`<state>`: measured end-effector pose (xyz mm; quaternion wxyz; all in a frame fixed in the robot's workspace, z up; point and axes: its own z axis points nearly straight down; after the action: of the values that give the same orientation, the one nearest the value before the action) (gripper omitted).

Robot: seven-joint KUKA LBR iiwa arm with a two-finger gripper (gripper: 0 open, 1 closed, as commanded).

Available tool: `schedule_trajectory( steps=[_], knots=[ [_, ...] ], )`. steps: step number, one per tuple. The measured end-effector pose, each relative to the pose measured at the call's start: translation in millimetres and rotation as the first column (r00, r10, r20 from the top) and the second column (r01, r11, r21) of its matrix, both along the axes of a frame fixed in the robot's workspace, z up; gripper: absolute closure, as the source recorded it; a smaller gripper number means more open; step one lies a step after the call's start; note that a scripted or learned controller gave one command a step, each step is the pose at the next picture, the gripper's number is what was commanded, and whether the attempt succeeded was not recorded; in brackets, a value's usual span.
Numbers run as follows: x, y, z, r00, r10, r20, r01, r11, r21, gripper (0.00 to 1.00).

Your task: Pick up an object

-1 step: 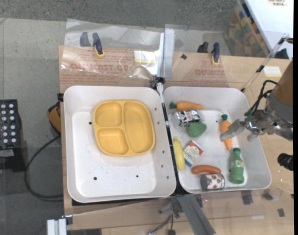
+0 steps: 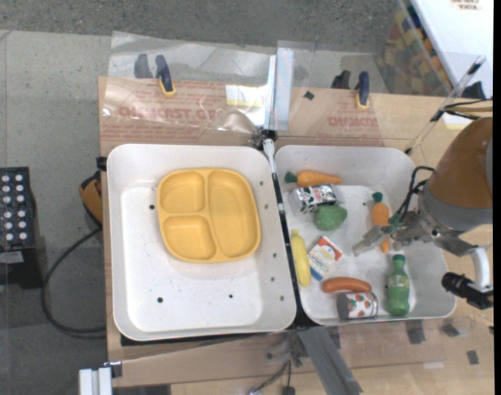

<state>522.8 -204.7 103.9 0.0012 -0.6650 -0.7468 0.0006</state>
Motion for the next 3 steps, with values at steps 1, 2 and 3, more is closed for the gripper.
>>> schedule_trajectory(
  steps=[1,2,3],
  knots=[
    [0,-1,9,1.000,-0.002,0.000,0.002,1.000,0.000,1.00],
    [100,45,165,0.996,-0.084,0.004,0.084,0.996,-0.005,1.00],
    [100,44,165,0.996,-0.085,0.003,0.085,0.996,-0.006,0.00]
  ],
)
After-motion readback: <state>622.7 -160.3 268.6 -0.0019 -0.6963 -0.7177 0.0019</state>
